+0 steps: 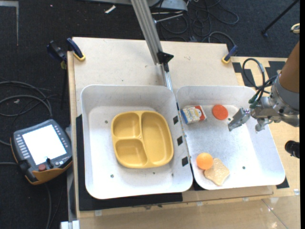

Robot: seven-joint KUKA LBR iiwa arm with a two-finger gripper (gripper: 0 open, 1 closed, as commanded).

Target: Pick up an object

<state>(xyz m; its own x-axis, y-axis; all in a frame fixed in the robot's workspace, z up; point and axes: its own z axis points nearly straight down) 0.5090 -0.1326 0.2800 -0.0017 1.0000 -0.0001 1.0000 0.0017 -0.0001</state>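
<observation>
Gripper (249,119) above right bin (257,175), red disc (219,111) just left.

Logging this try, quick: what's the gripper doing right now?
Gripper: open, holding nothing, above the right bin.

White bins (95,99); yellow tray (142,139); orange ball (205,161), red-orange disc (219,111), tan bread (217,172), white/yellow carton (193,114).

Right bin (267,166): orange ball (204,161) (touching bread slice (217,171)), carton (193,114), red disc (219,111).
</observation>
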